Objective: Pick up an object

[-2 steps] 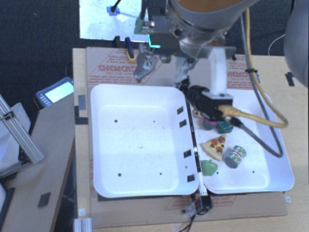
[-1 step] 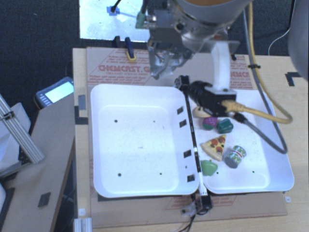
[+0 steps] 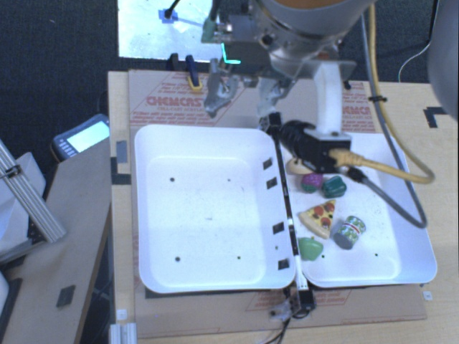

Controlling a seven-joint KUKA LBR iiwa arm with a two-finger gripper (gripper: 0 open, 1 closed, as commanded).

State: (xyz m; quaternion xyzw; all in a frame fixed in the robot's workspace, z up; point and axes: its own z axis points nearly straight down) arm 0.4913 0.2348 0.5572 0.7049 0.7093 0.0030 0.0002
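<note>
Since the toys are all bunched in the right bin (image 3: 409,264), with the pizza slice (image 3: 318,218) nearest the divider, the claw (image 3: 242,97) is parked high behind the bins, apparently spread, nothing pinched.

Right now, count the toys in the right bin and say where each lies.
6 show. Tan piece under the arm; purple toy and dark green toy side by side; pizza slice; can; green toy by the divider. The arm may hide more.
</note>
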